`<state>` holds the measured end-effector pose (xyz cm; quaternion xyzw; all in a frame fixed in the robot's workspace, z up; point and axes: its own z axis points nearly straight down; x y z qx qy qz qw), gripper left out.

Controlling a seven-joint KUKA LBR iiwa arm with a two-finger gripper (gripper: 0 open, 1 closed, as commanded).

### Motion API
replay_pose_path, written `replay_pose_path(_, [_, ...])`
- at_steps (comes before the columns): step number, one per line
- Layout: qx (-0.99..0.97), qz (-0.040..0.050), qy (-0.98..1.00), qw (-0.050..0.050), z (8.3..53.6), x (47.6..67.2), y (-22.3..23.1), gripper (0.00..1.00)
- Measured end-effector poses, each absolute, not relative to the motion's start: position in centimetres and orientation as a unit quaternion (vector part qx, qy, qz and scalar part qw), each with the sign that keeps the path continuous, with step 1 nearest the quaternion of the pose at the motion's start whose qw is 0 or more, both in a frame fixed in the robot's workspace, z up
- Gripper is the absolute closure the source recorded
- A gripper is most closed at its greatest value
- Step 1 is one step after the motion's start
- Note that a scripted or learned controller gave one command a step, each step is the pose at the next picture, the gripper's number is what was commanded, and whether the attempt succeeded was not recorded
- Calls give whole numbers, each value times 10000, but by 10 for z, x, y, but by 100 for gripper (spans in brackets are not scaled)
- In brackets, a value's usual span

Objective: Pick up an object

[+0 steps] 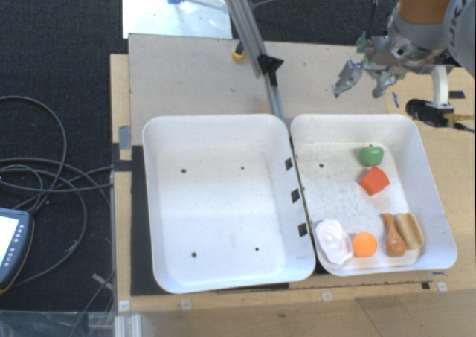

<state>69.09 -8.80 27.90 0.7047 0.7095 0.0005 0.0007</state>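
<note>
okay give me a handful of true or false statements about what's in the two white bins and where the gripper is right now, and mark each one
1. All the objects lie in the right bin. True.
2. The green apple sits in the left bin. False: it is in the right bin, near its far side.
3. The gripper is above the bench beyond the right bin's far rim, with nothing between its fingers. True.
4. The orange ball rests beside the white object at the right bin's near edge. True.
5. The red block is at the near edge, next to the hot dog. False: it lies just below the green apple, apart from the hot dog.
</note>
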Motion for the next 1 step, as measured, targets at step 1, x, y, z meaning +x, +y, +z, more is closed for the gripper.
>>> replay_pose_path(1, [7047,1,7095,8,279,691,-88,0])
